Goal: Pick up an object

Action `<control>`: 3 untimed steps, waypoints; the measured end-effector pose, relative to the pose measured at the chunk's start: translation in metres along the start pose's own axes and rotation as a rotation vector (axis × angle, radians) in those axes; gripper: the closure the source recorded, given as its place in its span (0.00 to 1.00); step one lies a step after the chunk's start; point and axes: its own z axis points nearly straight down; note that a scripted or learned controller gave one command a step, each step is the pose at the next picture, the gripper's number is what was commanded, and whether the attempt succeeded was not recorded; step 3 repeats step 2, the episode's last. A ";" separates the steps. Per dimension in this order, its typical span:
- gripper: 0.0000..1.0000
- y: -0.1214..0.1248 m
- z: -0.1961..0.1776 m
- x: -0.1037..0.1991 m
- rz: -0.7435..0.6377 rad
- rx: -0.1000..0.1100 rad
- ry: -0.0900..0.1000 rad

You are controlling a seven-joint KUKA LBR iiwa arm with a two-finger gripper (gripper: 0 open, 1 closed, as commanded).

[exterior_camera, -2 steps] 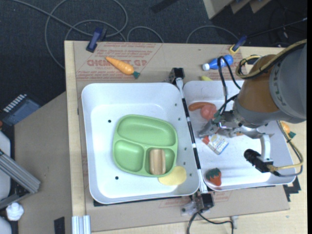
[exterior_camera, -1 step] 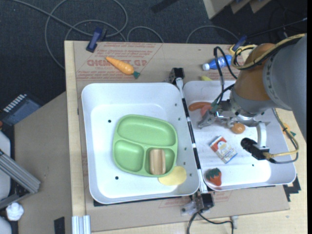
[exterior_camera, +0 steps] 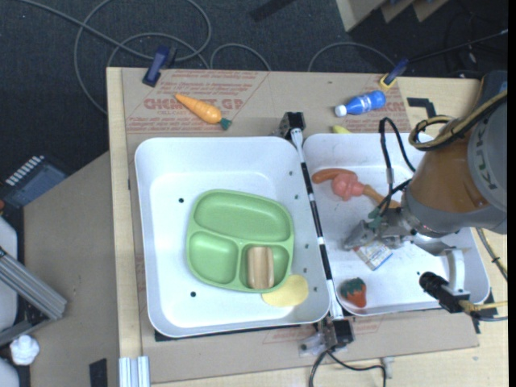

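My gripper hangs low in the right bin, near its middle, on the grey arm with the orange band. Just under and in front of it lies a small white-and-blue packet; whether the gripper touches it I cannot tell. A pink and orange toy lies behind the gripper toward the bin's back. A red strawberry-like toy with a green top rests near the bin's front left corner.
The left bin holds a green divided plate with a tan block in one compartment, and a yellow piece at the plate's front edge. On the bench behind the bins lie a carrot and a blue bottle.
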 end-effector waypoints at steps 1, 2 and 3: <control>1.00 0.001 -0.010 0.001 -0.001 -0.002 0.000; 1.00 0.018 -0.130 0.061 -0.003 -0.005 0.000; 1.00 0.018 -0.130 0.061 -0.003 -0.005 0.000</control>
